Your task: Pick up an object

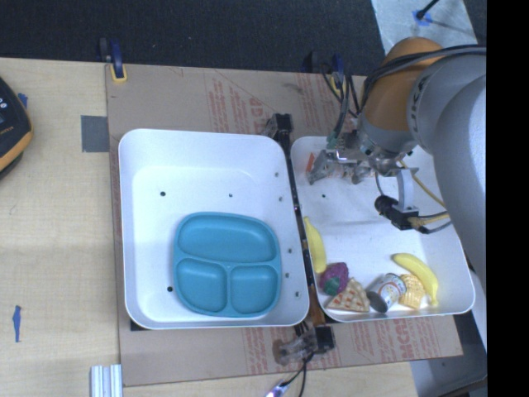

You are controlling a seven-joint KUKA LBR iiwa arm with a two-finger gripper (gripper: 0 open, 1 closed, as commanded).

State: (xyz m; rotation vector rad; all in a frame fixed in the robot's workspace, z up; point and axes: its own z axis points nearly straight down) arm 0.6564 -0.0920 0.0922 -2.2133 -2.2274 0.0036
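Camera view puts the gripper (340, 165) over the far end of the right bin (368, 213), and from this slant I cannot tell how the jaws stand; nothing is visible between them, so I judge that nothing is held. Beneath and just around the gripper the bin floor looks bare.

The things to pick lie well apart from it, crowded at the near end of that bin: a long banana (314, 245) against the left wall, a purple grape bunch (335, 278) just beside it, a pizza slice (349, 298) touching the near wall, then a tin can (385, 292) lying on its side, and a second banana (417, 274) toward the right, with what seems to be an orange waffle-like piece (411, 292) between can and banana.

The left bin (207, 168) bears a blue divided plate (226, 264).

For a clean grasp, the step in hand looks like travel toward the near end before descending. The right-hand banana seems the safest choice, since its far side is open; straddling it across its narrow width would likely seat it best. The can may roll, and the pizza slice lies flat against the wall, so both look harder.
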